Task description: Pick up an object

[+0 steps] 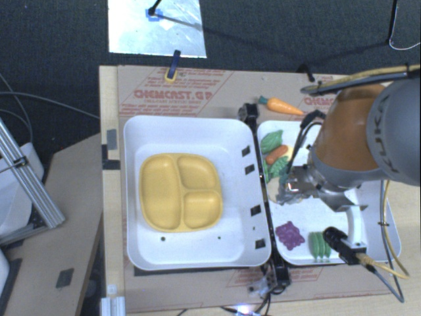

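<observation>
Two shallow white bins side by side on a brown cardboard sheet [197, 91] printed in red "CHEMCAST GP", with more of the same red print at the right, part hidden by the arm. Left bin [191, 133] holds a yellow divided plate [180, 191], three compartments, lying flat mid-bin. Right bin [299, 252] mostly covered by the grey KUKA arm [358, 137], orange band over the wrist, reaching in from the right; dark letters on the grey link at far right, cut off, not readable. Gripper [289, 189] low over the middle of the right bin, metallic, just right of the divider; fingers blurred and part hidden, cannot tell if spread or closed, nothing seen between them.

Toy foods, the pick candidates: whole orange carrot [283, 105] with green top lies outside, on the cardboard just behind the right bin. Inside the bin at the back, green leafy piece [271, 140], small orange carrot piece [277, 153] touching it, darker green piece [276, 168] just below, near the gripper. Front of bin: purple grape bunch [290, 234], green bean pods [320, 245] beside it, apart from the gripper.

Black clips [250, 170] along the divider; blue-yellow clamp [173, 66] at the cardboard's back edge
</observation>
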Controlling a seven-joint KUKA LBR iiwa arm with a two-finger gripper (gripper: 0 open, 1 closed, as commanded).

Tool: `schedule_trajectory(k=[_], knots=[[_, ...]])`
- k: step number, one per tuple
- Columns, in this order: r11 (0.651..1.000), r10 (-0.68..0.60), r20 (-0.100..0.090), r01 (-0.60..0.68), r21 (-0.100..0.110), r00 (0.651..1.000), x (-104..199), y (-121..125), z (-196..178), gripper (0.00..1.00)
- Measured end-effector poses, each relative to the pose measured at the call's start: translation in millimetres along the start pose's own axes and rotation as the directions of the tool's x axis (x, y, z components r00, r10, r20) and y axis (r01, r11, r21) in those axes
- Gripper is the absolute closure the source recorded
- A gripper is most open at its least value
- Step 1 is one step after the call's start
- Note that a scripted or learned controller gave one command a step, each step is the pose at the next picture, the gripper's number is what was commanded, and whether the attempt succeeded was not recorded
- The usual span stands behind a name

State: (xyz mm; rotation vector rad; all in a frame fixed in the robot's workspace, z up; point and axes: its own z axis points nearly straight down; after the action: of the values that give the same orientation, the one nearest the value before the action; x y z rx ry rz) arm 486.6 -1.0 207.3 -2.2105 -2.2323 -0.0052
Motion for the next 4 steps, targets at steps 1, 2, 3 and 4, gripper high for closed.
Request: schedule_trajectory(k=[1, 2, 3, 4], knots=[[1.0, 0.001, 0.0, -0.001, -0.001, 1.0, 35, 1, -21, 1.0], [1.0, 0.0, 0.001, 0.0, -0.002, 1.0, 81, 1, -54, 1.0], [1.0, 0.022, 0.009, -0.022, -0.002, 1.0, -64, -1, -76, 1.0], [1.0, -0.001, 0.0, 0.001, -0.006, 1.0, 7, 2, -138, 1.0]])
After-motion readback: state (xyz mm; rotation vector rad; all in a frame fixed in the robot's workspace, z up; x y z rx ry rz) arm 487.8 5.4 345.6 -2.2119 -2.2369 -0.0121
